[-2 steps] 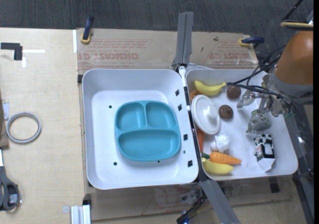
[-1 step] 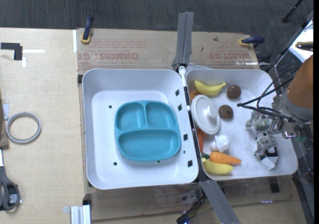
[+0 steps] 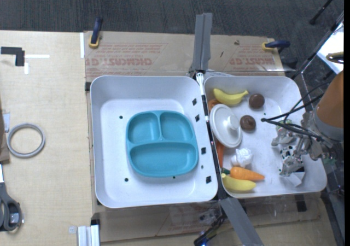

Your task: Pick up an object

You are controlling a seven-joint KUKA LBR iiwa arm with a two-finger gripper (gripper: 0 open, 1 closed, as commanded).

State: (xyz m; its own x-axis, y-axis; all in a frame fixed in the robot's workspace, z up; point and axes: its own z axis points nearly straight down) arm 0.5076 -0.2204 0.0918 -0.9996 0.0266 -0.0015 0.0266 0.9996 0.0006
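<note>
A: Nearest cam, front of right bin (image 3: 306, 187)?
B: Yellow banana (image 3: 239, 184), carrot (image 3: 247, 174) touching it.
A: End effector (image 3: 292, 154)?
B: Low in right bin's right side, nothing visibly btwn fingers; spread or pressed, can't tell.
A: Left bin (image 3: 104, 146)?
B: Blue divided plate (image 3: 162, 144).

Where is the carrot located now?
The carrot lies in the right bin near its front edge, directly above a yellow banana and just below a small white object.
</note>
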